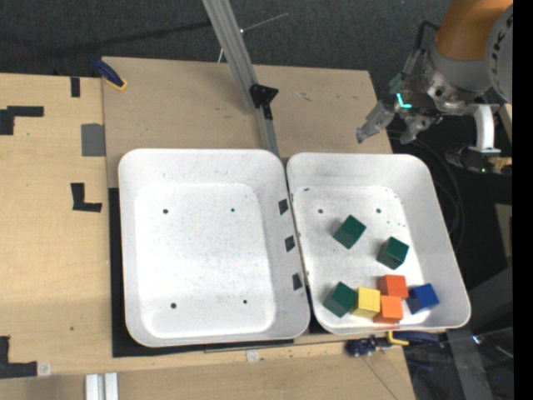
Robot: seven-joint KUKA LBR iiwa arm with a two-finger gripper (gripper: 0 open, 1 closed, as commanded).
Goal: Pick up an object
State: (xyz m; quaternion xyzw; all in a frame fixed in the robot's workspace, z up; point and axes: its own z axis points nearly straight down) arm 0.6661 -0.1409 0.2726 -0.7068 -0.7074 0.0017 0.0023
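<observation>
Two orange blocks (391, 297) overlap; gripper (391, 123) fingers indistinct.

Robotics lab: wooden counter (191, 107) with two white bins (133, 223), taped markers (81, 197), aluminium camera mast (233, 36), industrial arm (466, 32)

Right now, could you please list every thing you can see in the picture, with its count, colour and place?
small green cubes: three, dark green, right bin; two mid, one near front.
small yellow cube: one, yellow, right bin front, in the cluster.
small orange cubes: two, orange, right bin front, beside the yellow one.
small blue cube: one, blue, right bin front corner.
shallow white bins: two, white, side by side on the wooden bench.
metal pole: one, grey, slanting behind the bins.
gripper: one, grey, above the right bin's far edge.
</observation>
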